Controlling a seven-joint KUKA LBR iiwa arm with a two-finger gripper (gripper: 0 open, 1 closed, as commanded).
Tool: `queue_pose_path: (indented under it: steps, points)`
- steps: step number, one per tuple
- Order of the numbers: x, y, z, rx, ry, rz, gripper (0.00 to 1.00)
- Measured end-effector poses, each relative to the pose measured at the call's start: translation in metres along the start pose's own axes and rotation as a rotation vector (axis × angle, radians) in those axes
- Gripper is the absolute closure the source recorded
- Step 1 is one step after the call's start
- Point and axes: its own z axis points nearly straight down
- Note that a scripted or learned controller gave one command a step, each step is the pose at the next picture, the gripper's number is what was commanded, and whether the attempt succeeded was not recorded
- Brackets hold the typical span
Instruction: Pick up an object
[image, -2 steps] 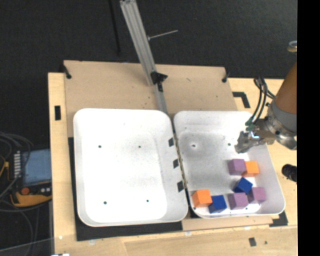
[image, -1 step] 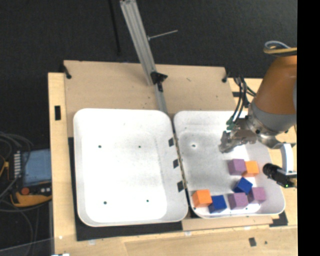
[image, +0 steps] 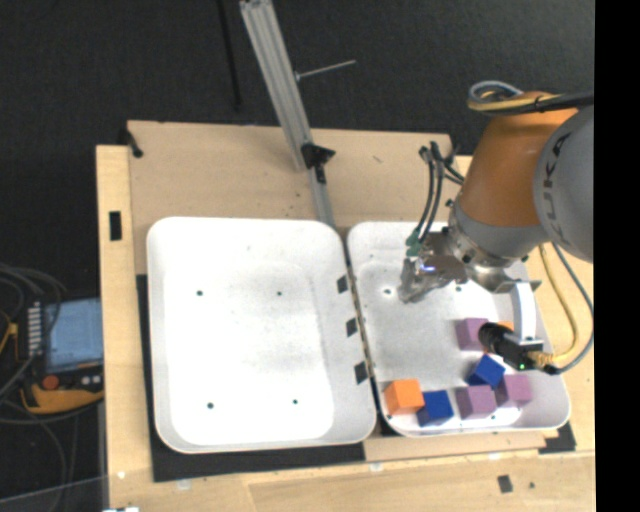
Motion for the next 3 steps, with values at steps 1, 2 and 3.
queue_pose_path:
  steps: [1, 2, 3]
  points:
    - [0.051, 0.007, -0.001, -0.004, 0.0, -0.001, 1.0]
    - [0.102, 0.027, -0.009, -0.005, 0.0, -0.001, 1.0]
    - [0.145, 0.046, 0.007, -0.004, -0.002, 0.0, 1.0]
